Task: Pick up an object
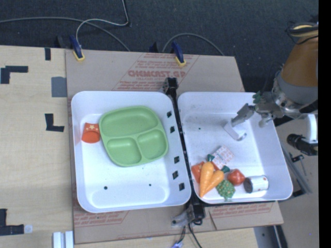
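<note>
**Gripper over the right bin**

The gripper (237, 129) hangs above bare floor of the right bin (269, 138) — whether its jaws are apart, I cannot tell. Below it lie carrots (209, 177), a tomato (236, 176) and a can (256, 184).

The right bin (269, 138) lies bare across its upper half around the claw (239, 129), while its lower part is crowded by the carrots (209, 175), a tomato (236, 176), a white cylinder (257, 183) and a wrapped packet (223, 156). In the left bin (83, 138), the green tray (134, 135) and an orange cup (91, 133) take the middle, leaving a bare strip along the near edge.
</note>
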